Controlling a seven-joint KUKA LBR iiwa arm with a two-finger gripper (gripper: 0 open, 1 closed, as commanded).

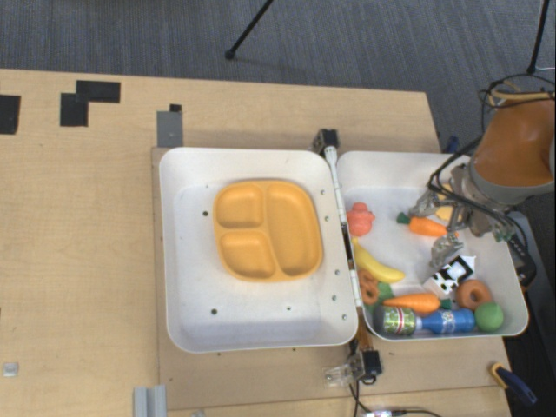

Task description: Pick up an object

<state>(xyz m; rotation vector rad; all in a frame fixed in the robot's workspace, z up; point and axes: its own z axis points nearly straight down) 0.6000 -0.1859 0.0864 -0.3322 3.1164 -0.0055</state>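
Hanging low over the right-hand shallow white bin (512, 315), the grey two-finger gripper (447, 233) looks spread around a small orange toy carrot (426, 227) at about two o'clock in the bin — nothing lifted yet, so the picking up seems not done.
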